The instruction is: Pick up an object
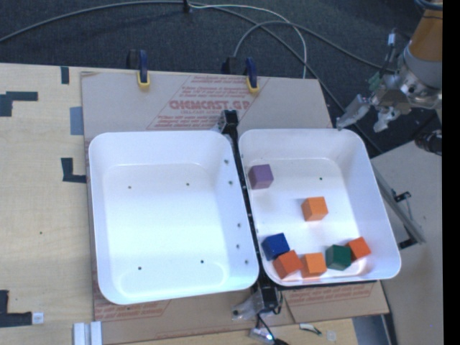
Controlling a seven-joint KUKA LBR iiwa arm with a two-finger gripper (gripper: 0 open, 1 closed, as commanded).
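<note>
The right bin (363,160) holds several small blocks. A purple one (260,176) lies near its far left, and an orange one (314,208) sits in the middle. Along the near wall a blue block (274,245), two orange blocks (287,263) (313,264), a green block (338,256) and another orange block (359,248) are clustered. My gripper (368,115) hangs above the bin's far right corner, outside the rim, open with nothing between its spread fingers.
The left bin (97,192) stands beside the right one on a cardboard sheet held by two yellow-and-blue clamps (143,69) (251,76). Cables (273,31) run across the dark floor behind the bench.
</note>
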